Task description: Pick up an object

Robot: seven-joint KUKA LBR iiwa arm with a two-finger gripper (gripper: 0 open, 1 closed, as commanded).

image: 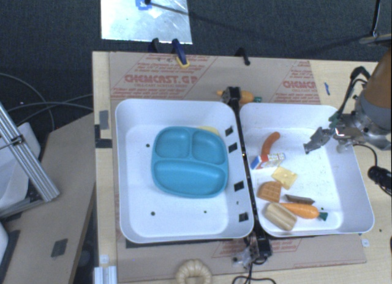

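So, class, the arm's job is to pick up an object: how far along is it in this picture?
Done: the arm has reached over the right bin. In hand: nothing; the gripper hangs above bare bin floor, apart from the food. Left: everything, since the sausage, cheese, waffle, carrot and bread roll all lie untouched.

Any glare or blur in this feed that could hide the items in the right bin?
Camera view: lighting is even and soft; the toy food in the right bin reads clearly, with faint shadows. Strongest glare sits on the shiny sheet on the floor beyond the bench, away from the work. The gripper looks slightly soft, so its finger state is unclear.
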